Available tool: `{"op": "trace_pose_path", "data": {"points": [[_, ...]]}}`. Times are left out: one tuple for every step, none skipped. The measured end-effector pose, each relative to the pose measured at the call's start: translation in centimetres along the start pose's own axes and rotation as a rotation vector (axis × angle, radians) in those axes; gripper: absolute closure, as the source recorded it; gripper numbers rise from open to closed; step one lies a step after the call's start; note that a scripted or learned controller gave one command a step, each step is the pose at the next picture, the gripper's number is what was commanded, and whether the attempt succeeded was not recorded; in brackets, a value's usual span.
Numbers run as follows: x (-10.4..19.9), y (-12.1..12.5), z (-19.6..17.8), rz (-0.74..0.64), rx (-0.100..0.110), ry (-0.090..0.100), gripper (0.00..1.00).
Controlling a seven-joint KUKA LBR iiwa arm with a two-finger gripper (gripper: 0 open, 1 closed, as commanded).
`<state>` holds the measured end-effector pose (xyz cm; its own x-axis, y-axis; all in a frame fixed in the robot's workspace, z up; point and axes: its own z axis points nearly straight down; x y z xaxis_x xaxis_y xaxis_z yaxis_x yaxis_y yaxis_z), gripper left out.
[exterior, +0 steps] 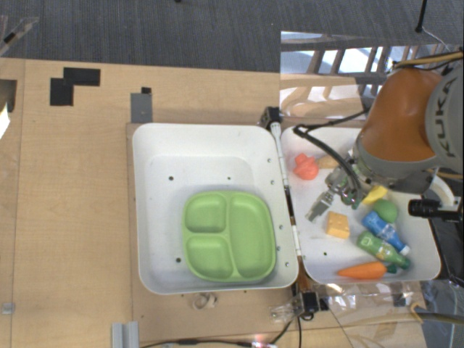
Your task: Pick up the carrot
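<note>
- Two-finger metal gripper point(321, 207): we could not tell its grip; it hung over the right white bin point(316, 256), apparently mid-approach.
- Orange tapered toy carrot point(362, 270): we found it ungrasped, lying near the front wall.

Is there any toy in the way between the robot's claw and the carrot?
Yes. The gripper hangs near the middle of the right bin, and the carrot lies at the bin's near edge. The yellow cheese block sits roughly between them, and a green bottle lies just above the carrot.

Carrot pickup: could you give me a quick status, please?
Hand low in right bin, holding nothing. Carrot lies at bin's near edge, untouched. Green bottle close beside it.
</note>
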<state>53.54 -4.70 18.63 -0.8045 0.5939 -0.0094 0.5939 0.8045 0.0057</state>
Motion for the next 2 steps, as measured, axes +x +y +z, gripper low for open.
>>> {"op": "trace_pose_path", "data": {"points": [[0.8, -5.3, 9.6, -0.066, -0.004, -0.008, 0.0], [0.6, -4.9, 8.3, -0.072, -0.011, -0.017, 1.0]]}}
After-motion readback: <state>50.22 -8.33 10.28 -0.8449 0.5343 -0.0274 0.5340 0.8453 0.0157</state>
